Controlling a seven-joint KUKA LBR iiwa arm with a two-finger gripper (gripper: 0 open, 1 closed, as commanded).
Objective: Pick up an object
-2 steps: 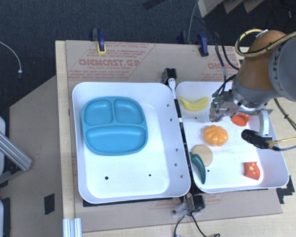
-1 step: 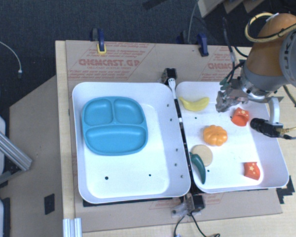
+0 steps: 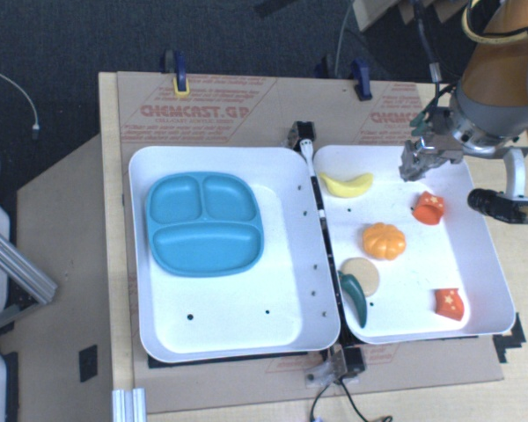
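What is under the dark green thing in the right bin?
A tan round piece lies partly under the green thing; its lower edge is covered. Below that, white bin floor.

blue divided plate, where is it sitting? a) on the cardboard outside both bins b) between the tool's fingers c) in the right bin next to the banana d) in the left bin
d: the blue divided plate lies flat in the left bin, while the banana and the other small items lie in the right bin.
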